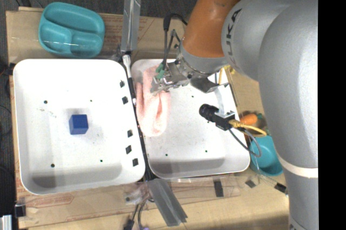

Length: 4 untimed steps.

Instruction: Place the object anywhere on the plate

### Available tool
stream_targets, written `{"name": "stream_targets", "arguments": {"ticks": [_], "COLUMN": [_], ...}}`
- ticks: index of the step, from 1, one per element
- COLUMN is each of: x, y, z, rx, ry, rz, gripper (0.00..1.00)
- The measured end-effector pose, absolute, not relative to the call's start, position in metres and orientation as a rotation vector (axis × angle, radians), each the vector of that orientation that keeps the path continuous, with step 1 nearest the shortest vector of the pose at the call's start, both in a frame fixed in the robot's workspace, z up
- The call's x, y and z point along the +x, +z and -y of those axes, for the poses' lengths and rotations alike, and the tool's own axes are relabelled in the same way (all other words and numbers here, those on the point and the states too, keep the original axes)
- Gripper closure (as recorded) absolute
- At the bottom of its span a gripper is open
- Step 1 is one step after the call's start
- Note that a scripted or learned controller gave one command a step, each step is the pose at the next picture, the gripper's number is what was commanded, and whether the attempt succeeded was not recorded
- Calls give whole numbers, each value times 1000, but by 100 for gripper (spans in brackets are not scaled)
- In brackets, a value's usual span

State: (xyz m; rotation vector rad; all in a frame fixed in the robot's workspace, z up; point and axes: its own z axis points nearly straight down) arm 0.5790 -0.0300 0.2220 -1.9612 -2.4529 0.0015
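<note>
I see two shallow white bins side by side on the wooden bench (32,207). In the left bin (27,115), a small blue cube (79,124) sits a little toward nine o'clock from the bin's middle, well apart from the walls. In the right bin (186,161), a pale pink cloth (153,107) lies crumpled along the wall at nine o'clock. Outside the bins, a teal divided tray (71,28) rests on the bench at about eleven o'clock of the left bin. At roughly four o'clock of the right bin I make out a teal cup (267,156), with something orange (250,118) just above it.
</note>
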Motion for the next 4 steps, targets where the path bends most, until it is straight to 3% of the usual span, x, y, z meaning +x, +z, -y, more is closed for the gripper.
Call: {"name": "stream_targets", "arguments": {"ticks": [1,2,3,4], "x": [606,602,616,555], "y": [191,111,186,184], "z": [-52,-135,-132,-147], "rx": [-2021,-2015,-1541,-1280], "ry": [4,7,2,4], "rz": [2403,2406,2738,2866], "gripper": [100,100,100,100]}}
